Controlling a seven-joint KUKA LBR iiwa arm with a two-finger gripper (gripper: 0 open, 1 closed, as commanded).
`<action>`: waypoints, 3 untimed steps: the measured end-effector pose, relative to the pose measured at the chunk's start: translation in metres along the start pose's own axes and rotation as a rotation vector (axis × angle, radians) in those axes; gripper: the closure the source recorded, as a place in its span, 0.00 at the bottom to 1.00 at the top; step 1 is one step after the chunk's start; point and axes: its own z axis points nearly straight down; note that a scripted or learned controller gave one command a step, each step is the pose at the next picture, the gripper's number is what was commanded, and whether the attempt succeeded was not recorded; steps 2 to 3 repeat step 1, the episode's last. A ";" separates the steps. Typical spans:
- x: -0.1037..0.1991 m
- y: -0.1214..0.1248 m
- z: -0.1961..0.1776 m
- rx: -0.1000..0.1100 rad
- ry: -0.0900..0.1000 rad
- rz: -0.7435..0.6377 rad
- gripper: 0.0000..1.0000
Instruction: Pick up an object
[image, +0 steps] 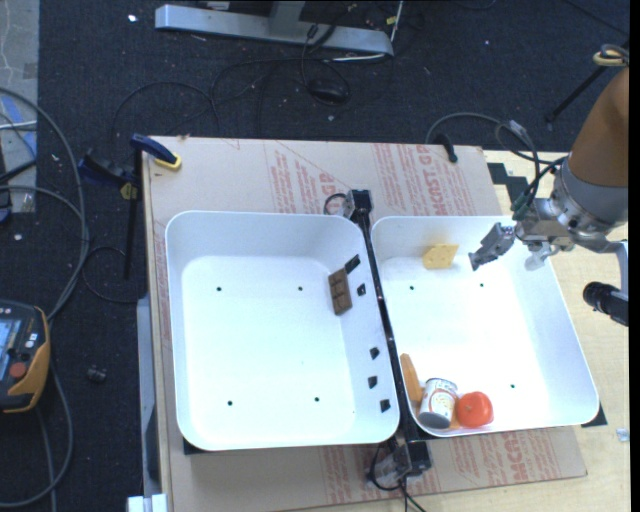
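Gripper (490, 247) positioned over far part of right bin (560, 330), holding nothing; finger spread cannot be told. Yellow wedge (440, 257) lying just left of gripper, apart from it. Small can (437, 401), red tomato-like ball (474, 408) and orange carrot-like stick (411, 375) clustered at near edge. Brown bar (340, 292) resting in left bin (200, 300), against right wall.

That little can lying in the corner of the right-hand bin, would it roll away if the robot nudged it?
Probably. The can lies on its side, so a push across its length could roll it. The tomato and carrot crowd it against the bin's wall, which may stop it. Its smooth round side might slip between fingers.
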 end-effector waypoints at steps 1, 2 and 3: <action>-0.022 0.040 -0.009 -0.001 -0.001 0.000 0.00; -0.022 0.040 -0.009 -0.001 -0.001 0.000 0.00; -0.022 0.040 -0.009 -0.001 -0.001 0.000 0.00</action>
